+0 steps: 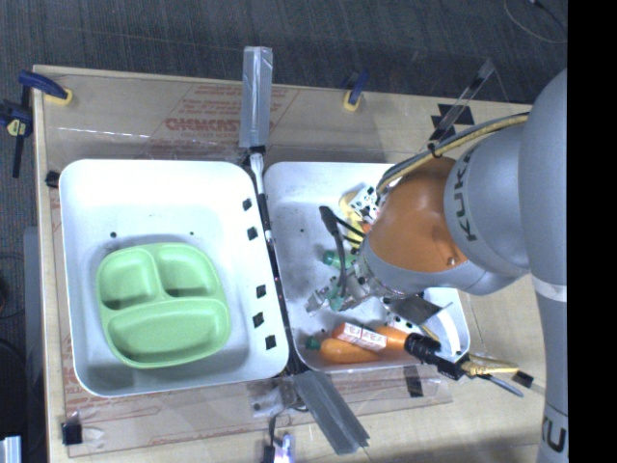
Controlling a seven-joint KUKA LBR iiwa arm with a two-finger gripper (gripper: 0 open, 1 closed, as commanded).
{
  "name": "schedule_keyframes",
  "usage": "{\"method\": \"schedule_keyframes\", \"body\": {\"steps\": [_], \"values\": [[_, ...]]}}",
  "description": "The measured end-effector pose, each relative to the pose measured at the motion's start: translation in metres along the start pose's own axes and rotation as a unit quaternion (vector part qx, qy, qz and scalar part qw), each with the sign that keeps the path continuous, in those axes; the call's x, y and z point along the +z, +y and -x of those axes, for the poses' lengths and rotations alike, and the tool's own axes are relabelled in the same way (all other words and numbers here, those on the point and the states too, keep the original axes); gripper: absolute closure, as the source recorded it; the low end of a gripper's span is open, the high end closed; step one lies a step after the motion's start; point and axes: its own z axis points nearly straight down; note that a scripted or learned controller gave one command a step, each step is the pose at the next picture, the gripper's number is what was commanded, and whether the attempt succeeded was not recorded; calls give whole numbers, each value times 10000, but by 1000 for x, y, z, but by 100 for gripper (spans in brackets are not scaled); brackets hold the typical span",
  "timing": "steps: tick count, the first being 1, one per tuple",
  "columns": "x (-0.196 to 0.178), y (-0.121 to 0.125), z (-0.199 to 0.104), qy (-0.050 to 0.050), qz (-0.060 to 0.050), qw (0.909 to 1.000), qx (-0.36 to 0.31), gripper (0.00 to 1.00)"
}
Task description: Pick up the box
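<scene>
Camera view puts the claw (339,292) inside the right bin (299,222), near an orange bottle (339,350) at that bin's front wall; whether spread or pressed together, I cannot tell.

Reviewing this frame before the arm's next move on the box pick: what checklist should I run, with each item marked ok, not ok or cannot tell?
1. Box located in the right bin: cannot tell. The arm covers much of the bin, and nothing uncovered reads plainly as a box.
2. Gripper over the right bin: ok. It sits low among the items.
3. Something already held: cannot tell. The arm blocks the view.
4. Free space around the gripper: not ok. An orange labelled item and a black utensil lie close by.
5. Left bin out of the way: ok. Its green divided plate lies well apart from the arm.
</scene>
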Motion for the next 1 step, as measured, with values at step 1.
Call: {"method": "schedule_keyframes", "body": {"steps": [1], "values": [[-66, 25, -60, -3, 9, 9994, -360, 100]]}}
